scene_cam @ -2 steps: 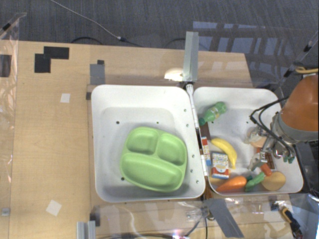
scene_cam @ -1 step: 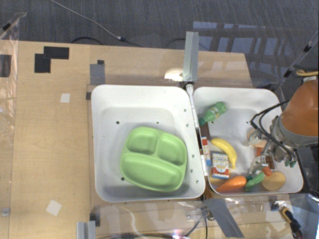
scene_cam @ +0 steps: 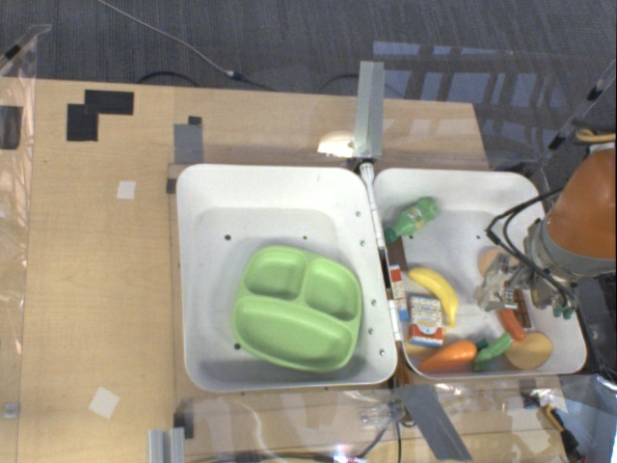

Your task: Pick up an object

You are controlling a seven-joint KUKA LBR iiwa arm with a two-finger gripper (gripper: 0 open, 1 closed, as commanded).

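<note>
My gripper (scene_cam: 501, 292) hangs low over the right side of the right bin (scene_cam: 453, 189), below the arm's orange band (scene_cam: 586, 210). Right under and beside it lie a small red piece (scene_cam: 512, 325) and a tan rounded piece (scene_cam: 529, 349). A beige object (scene_cam: 491, 258) peeks out just above the gripper. Further left in the same bin are a yellow banana (scene_cam: 436, 290), a small red and white box (scene_cam: 426, 320), an orange carrot (scene_cam: 449, 356), a green piece (scene_cam: 495, 348) and a green bottle (scene_cam: 413, 217). I see nothing held.
The left bin (scene_cam: 207, 258) holds a green divided plate (scene_cam: 299, 307). A metal post (scene_cam: 369, 104) stands behind the seam between the bins. Cables loop off the wrist (scene_cam: 516, 225) over the right bin.
</note>
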